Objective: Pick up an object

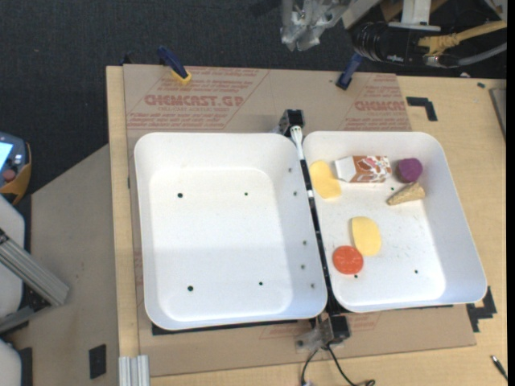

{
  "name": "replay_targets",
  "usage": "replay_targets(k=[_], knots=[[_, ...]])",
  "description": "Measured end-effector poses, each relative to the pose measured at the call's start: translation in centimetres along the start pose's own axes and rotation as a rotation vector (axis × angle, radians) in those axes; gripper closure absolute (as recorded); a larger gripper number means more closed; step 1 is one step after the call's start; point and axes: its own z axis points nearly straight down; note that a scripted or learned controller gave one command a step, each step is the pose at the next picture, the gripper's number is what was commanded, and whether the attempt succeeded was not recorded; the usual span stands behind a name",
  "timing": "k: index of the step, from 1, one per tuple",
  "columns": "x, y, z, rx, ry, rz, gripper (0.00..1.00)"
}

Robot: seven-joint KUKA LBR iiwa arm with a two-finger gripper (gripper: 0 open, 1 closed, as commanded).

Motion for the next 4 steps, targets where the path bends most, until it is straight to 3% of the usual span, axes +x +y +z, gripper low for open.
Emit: replay_targets(k=[1, 2, 3, 4], knots=[[-9.3, -3.1, 0.5, 0.012, -0.006, 0.013, 1.0], [-20.4, -6.2, 0.4, 0.011, -0.007, 0.017, 1.0], [-28.5, -9.6, 0.3, 0.011, -0.007, 0.015, 1.0], [-24.0, -11.8, 10.0, 0.022, -0.002, 0.001, 1.0]])
